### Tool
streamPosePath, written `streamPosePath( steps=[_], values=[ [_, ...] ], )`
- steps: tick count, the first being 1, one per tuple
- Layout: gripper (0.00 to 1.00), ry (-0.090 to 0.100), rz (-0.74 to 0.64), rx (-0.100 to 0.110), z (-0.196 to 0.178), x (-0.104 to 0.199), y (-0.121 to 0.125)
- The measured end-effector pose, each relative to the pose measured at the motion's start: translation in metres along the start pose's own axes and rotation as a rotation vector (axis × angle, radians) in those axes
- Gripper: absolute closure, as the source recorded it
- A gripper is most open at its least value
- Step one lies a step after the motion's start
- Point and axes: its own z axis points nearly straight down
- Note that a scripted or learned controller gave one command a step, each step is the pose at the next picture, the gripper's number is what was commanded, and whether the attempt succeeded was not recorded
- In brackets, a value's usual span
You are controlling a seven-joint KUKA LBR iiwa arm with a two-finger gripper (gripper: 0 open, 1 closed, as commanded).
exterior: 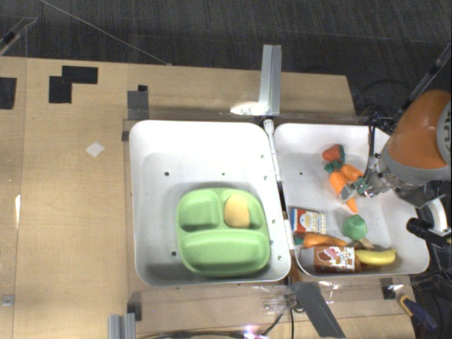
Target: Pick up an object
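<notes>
Reaching low into the right bin [296, 143], the gripper [361, 187] sits right at the orange carrot pieces [339, 181], its tips touching or just above them; whether they are spread or pinching I cannot tell. Judging by that, the grasp step is under way; next comes a firm close and a straight lift. Just below lie a green ball [355, 226], a carton [308, 222], a banana [374, 257]. Well apart, the left bin [152, 182] carries a green tray [219, 242] with a yellow fruit [237, 210].

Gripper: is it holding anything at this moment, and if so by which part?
Cannot be told. The gripper sits low in the right bin, right against the orange carrot toys, but no toy is visibly between its fingers.
</notes>
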Motion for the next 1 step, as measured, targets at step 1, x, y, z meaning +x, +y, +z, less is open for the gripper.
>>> streamPosePath(
  steps=[1],
  values=[
    [1.0,0.009,0.047,0.015,-0.1146,0.0767,0.0609]
  ],
)
